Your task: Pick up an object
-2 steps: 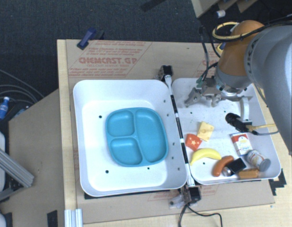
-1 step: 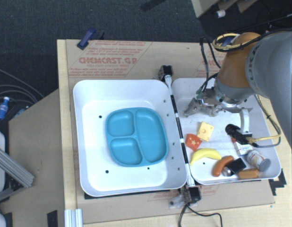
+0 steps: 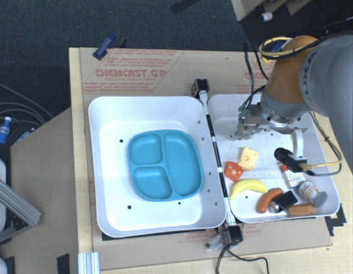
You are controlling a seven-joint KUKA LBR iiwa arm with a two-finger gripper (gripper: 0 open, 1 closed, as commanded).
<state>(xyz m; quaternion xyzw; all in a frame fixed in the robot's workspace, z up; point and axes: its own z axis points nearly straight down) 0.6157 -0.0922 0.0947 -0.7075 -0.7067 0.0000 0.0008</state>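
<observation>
You had gripper hovering upper right bin, jaw state unclear; next, drop onto cheese.

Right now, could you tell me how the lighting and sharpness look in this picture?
In the camera view, lighting is even and soft; the white bins look bright but keep their edges, the blue plate casts little shadow, and small items near the banana look slightly soft.
</observation>
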